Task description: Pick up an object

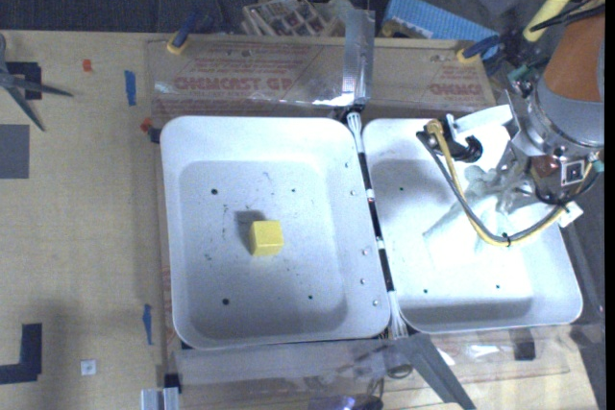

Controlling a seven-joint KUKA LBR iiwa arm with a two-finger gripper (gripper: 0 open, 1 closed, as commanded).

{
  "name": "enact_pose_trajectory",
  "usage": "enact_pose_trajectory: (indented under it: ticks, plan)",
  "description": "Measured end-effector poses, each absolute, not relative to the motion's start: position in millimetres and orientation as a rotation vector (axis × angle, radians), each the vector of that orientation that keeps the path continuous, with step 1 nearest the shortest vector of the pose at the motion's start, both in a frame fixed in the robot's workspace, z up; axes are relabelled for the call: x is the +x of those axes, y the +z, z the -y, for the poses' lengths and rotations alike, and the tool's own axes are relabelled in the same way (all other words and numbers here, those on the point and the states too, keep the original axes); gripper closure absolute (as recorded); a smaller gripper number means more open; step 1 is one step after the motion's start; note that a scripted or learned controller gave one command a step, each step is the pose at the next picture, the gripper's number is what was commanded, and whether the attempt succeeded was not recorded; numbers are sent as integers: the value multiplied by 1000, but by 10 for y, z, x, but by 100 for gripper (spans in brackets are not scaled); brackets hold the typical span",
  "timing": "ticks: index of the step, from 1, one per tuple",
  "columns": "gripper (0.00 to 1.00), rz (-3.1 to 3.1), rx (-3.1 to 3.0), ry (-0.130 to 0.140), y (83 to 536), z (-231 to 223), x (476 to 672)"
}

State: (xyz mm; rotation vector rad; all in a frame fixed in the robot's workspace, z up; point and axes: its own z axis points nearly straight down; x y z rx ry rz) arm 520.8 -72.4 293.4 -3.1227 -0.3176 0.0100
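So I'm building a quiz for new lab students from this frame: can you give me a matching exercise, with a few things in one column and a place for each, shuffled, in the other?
Column 1
1. yellow block
2. end effector
3. yellow cable
4. cardboard sheet

Column 2
A. behind both bins, along their far edge
B. looped over the right bin
C. on the floor of the left bin
D. above the right bin, near its right side

Pairs: 1-C, 2-D, 3-B, 4-A
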Motion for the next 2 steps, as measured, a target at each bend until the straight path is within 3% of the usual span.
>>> enact_pose_trajectory:
  ticks: [1, 2]
  plan:
    - [100, 658, -3071, 5, 3162, 615, 5134]
    - [100, 570, -3087, 7, 2225, 987, 4871]
